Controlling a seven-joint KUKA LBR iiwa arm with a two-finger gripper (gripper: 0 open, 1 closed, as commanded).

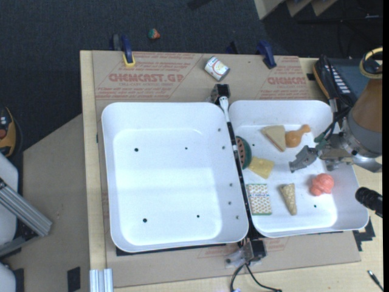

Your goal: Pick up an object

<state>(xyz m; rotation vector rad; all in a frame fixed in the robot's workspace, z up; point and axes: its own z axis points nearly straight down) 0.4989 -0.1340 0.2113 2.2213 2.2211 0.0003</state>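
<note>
hovering over the right shallow white bin [267, 111]: grey two-finger gripper [300, 161], fingers slightly parted, grasping nothing. in that bin: round pink ball [321, 184] just right of gripper, yellow foam block [262, 167], tan wedge [275, 136], orange pear-shaped toy [296, 135].

I saw the bench [91, 163] carrying a brown board [182, 72], with two white bins [121, 120] side by side on it. A small wrapped packet [216, 68] lay on the board behind them.

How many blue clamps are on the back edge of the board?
2. One blue clamp is at the back left, above the left bin; the other is at the back right, above the right bin.
</note>
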